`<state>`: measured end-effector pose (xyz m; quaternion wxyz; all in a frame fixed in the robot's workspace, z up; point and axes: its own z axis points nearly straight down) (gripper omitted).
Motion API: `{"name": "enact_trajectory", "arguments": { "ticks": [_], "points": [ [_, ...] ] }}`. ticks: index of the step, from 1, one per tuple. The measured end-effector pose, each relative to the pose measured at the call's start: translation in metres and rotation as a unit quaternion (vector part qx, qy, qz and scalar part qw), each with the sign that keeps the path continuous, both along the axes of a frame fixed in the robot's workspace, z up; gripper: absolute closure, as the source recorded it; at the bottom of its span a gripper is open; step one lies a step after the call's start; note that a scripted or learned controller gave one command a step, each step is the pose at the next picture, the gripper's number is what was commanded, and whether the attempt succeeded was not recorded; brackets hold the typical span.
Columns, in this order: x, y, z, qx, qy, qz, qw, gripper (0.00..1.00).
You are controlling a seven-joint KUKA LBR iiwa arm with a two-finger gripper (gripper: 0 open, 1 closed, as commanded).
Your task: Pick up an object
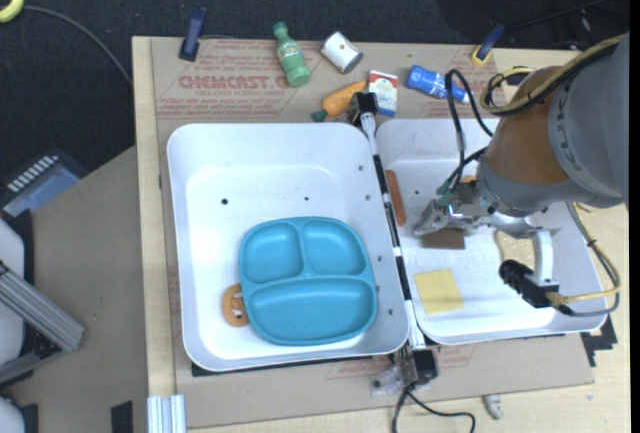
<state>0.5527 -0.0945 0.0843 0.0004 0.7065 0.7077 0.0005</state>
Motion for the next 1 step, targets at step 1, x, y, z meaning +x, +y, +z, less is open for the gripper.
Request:
{"name": "enact_trajectory", "arguments": {
  "ticks": [1],
  "points": [
    [0.0029,0.0570,0.1012,0.0003,-0.001,0.000,1.0000,1.00]
  ]
}}
